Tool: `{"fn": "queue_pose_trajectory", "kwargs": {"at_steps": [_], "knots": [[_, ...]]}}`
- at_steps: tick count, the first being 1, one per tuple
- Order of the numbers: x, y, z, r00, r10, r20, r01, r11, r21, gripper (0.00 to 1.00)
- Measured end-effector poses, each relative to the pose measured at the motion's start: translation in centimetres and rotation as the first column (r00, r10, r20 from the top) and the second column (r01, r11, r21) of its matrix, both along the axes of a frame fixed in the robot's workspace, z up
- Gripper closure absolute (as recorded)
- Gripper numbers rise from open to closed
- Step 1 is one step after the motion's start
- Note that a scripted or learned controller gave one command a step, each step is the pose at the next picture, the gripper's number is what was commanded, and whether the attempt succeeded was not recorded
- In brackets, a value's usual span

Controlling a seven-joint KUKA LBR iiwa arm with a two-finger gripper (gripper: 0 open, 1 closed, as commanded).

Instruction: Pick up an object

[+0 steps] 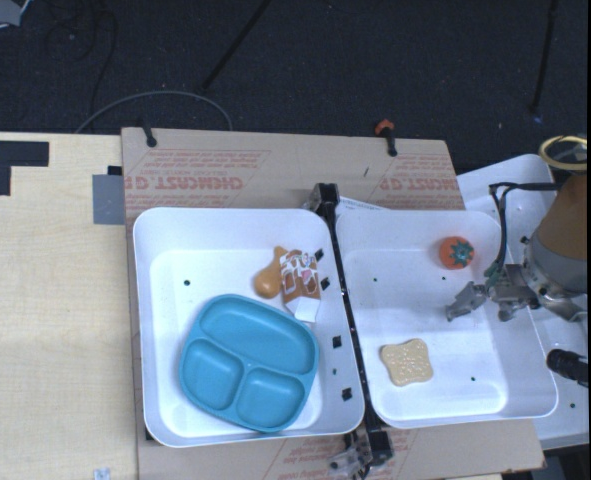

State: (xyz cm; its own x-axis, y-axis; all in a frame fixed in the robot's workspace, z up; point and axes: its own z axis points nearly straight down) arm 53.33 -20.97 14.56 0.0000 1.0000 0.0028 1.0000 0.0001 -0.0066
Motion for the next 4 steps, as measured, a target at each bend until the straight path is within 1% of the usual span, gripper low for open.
{"fn": "queue_pose_trajectory", "kwargs": {"at_steps": [1,2,3,4], "knots": [[0.0,0.1,-5.2,1.0,0.0,0.002,0.0,1.0,-0.001,0.0],[0.0,0.0,-4.1,1.0,-0.003,0.002,0.003,1.0,-0.001,1.0],[0.0,0.3,2.2,1.0,0.002,0.009,-0.002,1.0,-0.003,1.0],[1.1,0.0,7.8,1.0,0.002,0.01,-0.002,1.0,-0.004,1.0]]}}
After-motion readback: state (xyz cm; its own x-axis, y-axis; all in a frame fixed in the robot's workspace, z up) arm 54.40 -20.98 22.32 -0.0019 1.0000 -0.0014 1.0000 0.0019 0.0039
